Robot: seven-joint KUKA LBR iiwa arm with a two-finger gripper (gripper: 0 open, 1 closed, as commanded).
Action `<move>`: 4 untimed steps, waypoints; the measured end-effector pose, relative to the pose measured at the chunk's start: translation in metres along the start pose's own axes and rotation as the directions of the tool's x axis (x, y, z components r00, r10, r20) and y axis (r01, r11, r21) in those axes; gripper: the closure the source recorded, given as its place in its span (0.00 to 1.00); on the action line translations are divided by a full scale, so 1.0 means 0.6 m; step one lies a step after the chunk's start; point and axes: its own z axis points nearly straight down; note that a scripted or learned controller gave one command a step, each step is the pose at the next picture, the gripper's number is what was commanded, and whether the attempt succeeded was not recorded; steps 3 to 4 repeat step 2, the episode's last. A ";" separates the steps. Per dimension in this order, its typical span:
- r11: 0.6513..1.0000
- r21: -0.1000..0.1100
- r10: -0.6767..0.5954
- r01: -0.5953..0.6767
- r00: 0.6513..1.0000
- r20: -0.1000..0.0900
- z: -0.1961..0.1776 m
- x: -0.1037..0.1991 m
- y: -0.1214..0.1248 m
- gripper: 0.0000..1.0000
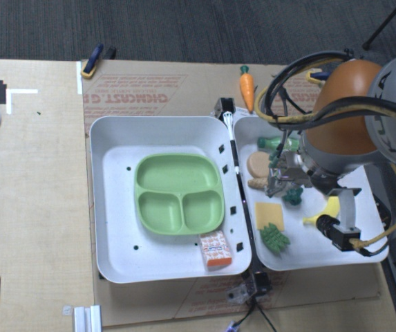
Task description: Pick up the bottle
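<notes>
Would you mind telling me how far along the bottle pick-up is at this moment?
Done: the grey arm has reached into the right white bin, its gripper low among the toy foods. In hand: it hangs beside the pale green bottle near the bin's far wall. Left: no bottle shows between its fingers, so gripping and lifting remain.

One fixed cam above the table (32, 206), looking down at a slant, mid-range. Both white bins fit in frame: left bin (111, 185) centre, right bin (374, 206) toward right edge. Arm (353, 116) enters from right.
</notes>
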 end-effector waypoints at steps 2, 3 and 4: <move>0.982 0.001 0.187 -0.187 0.982 0.001 0.008 0.252 -0.060 1.00; 0.982 0.001 0.187 -0.187 0.982 0.001 0.008 0.252 -0.060 1.00; 0.982 0.001 0.187 -0.187 0.982 0.001 0.008 0.252 -0.060 1.00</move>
